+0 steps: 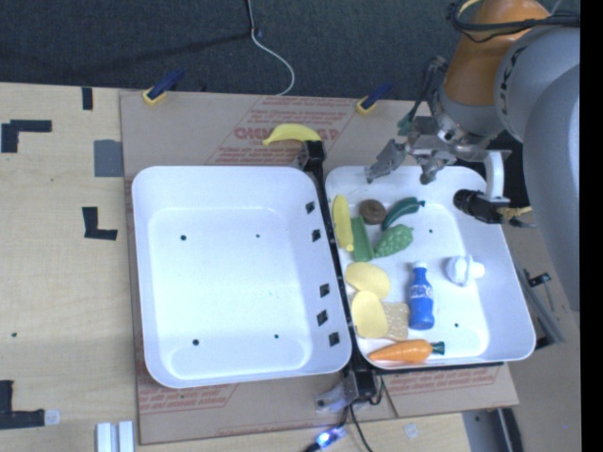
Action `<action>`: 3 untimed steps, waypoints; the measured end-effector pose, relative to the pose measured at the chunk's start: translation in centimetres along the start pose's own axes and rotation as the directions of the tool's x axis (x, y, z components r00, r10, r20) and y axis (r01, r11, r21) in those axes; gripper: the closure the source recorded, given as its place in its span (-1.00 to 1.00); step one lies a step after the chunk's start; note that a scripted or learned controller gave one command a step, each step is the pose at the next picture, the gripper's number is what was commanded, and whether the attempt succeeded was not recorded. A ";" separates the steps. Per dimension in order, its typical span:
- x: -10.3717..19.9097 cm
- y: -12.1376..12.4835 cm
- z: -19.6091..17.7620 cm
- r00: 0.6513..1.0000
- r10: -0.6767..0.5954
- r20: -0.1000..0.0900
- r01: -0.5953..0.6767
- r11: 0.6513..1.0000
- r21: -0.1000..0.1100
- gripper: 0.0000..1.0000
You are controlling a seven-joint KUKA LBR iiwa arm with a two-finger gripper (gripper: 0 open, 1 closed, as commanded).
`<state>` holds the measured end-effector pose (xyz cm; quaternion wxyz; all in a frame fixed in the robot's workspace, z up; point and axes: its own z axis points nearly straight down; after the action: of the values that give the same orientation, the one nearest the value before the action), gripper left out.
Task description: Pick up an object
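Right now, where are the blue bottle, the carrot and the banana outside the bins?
blue bottle (420, 301), camera view, on its label.
carrot (399, 351), camera view, mid orange body.
banana (292, 135), camera view, middle of its curve.

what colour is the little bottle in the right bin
Blue with a white label, seen in the camera view: the bottle.

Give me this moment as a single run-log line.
arm: over right bin's far edge | gripper: open, holding nothing | blue bottle, carrot, corn: lying in right bin | pick: not yet made
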<state>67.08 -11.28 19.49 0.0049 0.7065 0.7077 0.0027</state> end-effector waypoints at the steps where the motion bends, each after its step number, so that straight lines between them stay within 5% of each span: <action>1: 10.2 -0.3 1.1 1.000 -0.008 -0.005 0.008 1.000 0.012 -1.00; 2: 9.7 -0.2 0.1 1.000 -0.003 -0.003 0.003 1.000 0.013 1.00; 3: 14.6 -0.8 -11.9 1.000 -0.005 -0.005 0.005 1.000 0.001 1.00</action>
<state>66.09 3.38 31.31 0.0026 0.7046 0.7096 0.0040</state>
